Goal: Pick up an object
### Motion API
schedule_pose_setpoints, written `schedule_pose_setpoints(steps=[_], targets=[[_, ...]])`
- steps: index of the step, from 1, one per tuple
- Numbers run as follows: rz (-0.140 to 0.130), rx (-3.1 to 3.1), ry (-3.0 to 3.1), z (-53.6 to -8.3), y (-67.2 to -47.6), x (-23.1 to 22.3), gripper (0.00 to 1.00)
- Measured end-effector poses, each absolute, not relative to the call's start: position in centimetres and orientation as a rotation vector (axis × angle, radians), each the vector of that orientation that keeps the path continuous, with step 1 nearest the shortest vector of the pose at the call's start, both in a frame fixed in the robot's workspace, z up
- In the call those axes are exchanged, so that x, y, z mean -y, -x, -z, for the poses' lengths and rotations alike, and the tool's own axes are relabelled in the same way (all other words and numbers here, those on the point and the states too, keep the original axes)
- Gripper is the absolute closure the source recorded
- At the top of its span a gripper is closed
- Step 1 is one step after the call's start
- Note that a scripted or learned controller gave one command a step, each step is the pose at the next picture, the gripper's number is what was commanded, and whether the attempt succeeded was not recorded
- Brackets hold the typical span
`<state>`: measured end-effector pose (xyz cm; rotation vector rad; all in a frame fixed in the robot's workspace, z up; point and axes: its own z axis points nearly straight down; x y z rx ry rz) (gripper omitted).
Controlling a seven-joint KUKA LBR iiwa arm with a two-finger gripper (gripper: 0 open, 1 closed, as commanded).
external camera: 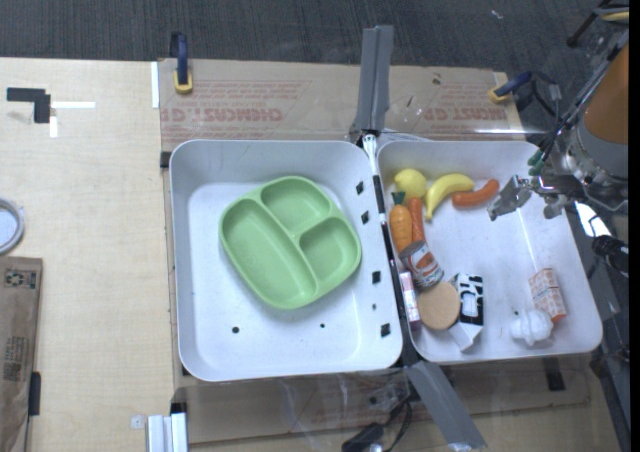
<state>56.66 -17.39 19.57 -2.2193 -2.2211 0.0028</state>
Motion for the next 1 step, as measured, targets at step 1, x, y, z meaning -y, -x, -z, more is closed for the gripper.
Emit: schedule_pose_setpoints(steps=[1], targets=[[-0.002, 2.338, 2.101, -11.41, -65.91, 16.95, 0.0]])
